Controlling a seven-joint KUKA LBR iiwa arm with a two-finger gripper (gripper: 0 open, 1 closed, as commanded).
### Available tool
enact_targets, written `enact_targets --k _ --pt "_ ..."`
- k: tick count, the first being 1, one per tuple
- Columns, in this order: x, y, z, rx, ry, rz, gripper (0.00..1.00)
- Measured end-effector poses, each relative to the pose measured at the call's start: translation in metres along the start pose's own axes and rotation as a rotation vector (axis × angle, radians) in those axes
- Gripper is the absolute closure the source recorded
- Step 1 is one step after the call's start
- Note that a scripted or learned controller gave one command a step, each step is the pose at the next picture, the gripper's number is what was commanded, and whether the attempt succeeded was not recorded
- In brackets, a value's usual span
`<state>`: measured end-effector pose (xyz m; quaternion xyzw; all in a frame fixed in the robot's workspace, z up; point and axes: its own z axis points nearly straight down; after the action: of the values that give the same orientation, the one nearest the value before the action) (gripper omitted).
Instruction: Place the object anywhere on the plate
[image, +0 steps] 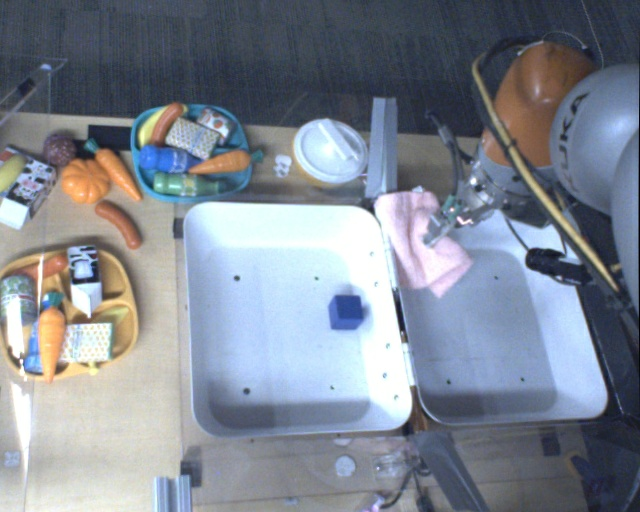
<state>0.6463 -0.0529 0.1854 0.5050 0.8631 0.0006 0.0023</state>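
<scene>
The cloth (428, 252), pink and crumpled, lies at the back left corner of the right bin (560, 400), one edge draped over the wall toward the left bin (230, 400). The gripper (440, 226) sits on the cloth's upper part; how it is set cannot be told. I judge the cloth light, limp and not slippery or fragile: it will sag and trail when lifted. A raised fold near its middle looks the best hold. A blue cube (347, 311) rests in the left bin.
</scene>
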Motion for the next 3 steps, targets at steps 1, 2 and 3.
enact_targets --k 1,2,3 --pt "0.001 0.002 -0.04 -0.001 0.0 -0.008 1.0" --pt "0.057 0.011 -0.049 -0.001 0.002 -0.413 1.0" --pt "0.113 0.008 -0.038 -0.001 0.004 -0.817 1.0"
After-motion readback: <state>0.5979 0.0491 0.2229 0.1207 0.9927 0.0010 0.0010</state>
